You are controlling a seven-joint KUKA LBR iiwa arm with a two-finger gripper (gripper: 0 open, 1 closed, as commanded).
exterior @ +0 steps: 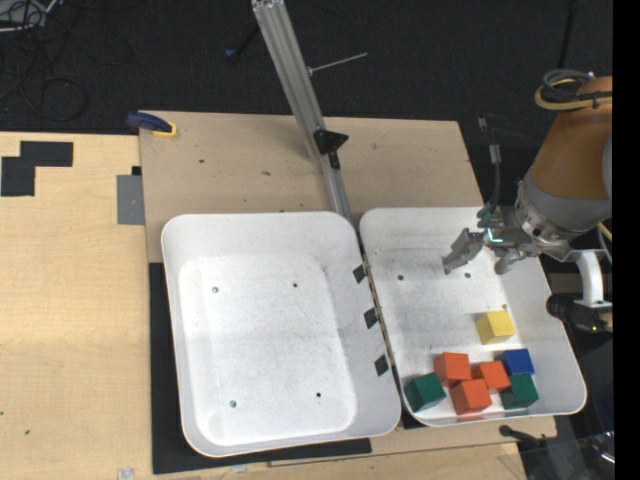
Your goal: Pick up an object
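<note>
Arm: the grey arm with the orange band (575,138) comes in from the right and stands above the right bin (420,248).
Pincer: the pincer (487,256) hangs over the upper part of the right bin; its two fingers are spread apart, released, with nothing between them.
Blocks: all lie in the lower corner of the right bin, well apart from the pincer.
Yellow block (495,325): alone, nearest to the pincer.
Cluster: three orange blocks (470,396), two green blocks (425,390) and one blue block (517,361), packed close together.
Left bin (200,248): beside the right one.
Worktop (70,298): light wood; a metal rail (295,78) leans over it.
</note>
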